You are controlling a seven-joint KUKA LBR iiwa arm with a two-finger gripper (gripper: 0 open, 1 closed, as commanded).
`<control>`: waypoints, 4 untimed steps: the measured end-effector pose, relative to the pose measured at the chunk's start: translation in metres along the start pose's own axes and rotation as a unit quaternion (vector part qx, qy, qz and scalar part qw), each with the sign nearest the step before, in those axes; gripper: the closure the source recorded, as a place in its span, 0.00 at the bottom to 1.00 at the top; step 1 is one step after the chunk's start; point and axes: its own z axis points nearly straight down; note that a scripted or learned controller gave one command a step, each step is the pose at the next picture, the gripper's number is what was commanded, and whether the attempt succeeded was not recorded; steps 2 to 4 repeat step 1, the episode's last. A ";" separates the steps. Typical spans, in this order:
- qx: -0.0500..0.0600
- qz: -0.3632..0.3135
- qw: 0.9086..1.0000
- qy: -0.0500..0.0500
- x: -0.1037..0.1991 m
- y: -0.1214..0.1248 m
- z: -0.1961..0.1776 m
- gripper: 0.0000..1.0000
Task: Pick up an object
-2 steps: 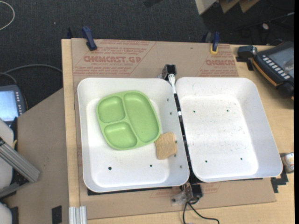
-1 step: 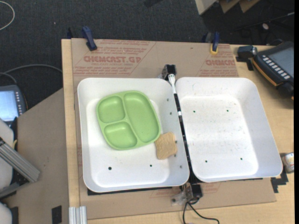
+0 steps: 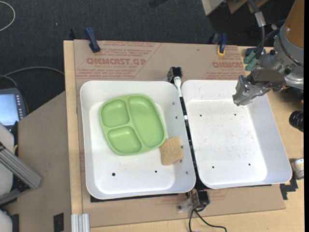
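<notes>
Over right bin (image 3: 270, 129), gripper (image 3: 240, 98), finger state unclear, left bin (image 3: 91, 144) with green plate (image 3: 133, 124), sponge (image 3: 171, 151)

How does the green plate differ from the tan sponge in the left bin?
The green plate is much larger than the tan sponge. The plate is glossy with three compartments; the sponge is a plain, dull, roughly square block. The plate lies mid-bin, the sponge at its lower right edge. Both lie flat in the left bin.
</notes>
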 end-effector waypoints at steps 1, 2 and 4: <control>-0.004 0.000 1.000 -0.001 0.108 0.001 0.016 1.00; -0.004 0.000 1.000 -0.001 0.108 0.001 0.016 1.00; -0.004 0.000 1.000 -0.001 0.108 0.001 0.016 1.00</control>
